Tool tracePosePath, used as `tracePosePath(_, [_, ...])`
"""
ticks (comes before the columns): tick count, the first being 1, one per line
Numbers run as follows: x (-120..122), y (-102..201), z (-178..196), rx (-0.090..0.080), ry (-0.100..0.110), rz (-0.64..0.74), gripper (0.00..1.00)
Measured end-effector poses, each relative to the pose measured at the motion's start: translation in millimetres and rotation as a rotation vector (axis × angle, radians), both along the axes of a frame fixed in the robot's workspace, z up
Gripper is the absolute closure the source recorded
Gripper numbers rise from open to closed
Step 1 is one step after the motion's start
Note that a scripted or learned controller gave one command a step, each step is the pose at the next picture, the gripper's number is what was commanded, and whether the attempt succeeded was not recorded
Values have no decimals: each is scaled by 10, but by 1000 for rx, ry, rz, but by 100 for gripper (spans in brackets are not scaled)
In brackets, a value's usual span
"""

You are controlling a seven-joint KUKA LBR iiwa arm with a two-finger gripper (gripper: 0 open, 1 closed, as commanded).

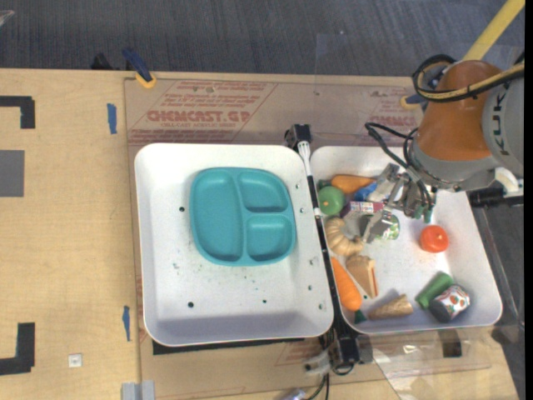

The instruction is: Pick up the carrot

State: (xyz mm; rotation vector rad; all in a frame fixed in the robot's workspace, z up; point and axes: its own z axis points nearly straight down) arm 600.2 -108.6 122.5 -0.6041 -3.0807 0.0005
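The carrot (346,282), orange with a green stem end, lies along the left wall of the right bin (483,261), pointing toward the front. My gripper (385,213) hangs over the middle of that bin, up and to the right of the carrot and apart from it. It is low among the toys, just right of a beige bread piece (339,235).
Around the gripper in the right bin are a green fruit (331,200), an orange piece (353,183), a red tomato (433,239), tan wedges (364,272), a green vegetable (433,288) and a small can (450,304). The left bin (166,290) holds a teal divided plate (243,215).
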Motion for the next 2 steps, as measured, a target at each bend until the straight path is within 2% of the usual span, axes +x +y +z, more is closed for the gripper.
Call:
tracePosePath(1, [479,142,-301,-2,-7,-45,0])
tracePosePath(2, [575,762,638,0,-10,-335,0])
